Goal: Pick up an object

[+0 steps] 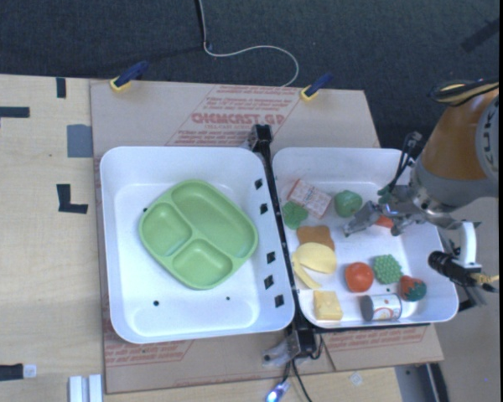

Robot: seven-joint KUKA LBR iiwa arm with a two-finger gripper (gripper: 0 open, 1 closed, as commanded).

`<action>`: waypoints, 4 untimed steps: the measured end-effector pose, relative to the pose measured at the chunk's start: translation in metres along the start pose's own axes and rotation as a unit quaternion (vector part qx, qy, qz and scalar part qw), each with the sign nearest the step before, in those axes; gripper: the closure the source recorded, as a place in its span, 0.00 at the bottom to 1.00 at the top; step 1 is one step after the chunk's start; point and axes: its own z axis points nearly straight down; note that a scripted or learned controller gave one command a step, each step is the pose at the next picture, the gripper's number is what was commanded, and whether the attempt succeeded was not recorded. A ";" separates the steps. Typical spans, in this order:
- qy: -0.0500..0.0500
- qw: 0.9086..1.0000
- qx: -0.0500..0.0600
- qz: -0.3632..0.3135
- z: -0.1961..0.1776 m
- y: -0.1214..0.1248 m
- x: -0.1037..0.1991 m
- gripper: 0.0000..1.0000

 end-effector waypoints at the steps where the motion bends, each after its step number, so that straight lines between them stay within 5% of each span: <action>1: -0.001 1.000 -0.002 0.000 0.051 0.000 -0.009 0.00; 2: -0.002 1.000 -0.005 -0.001 0.066 0.000 -0.008 0.00; 3: -0.002 1.000 -0.006 -0.001 0.055 0.000 -0.008 1.00; 4: -0.002 1.000 -0.008 0.000 -0.009 0.003 -0.010 1.00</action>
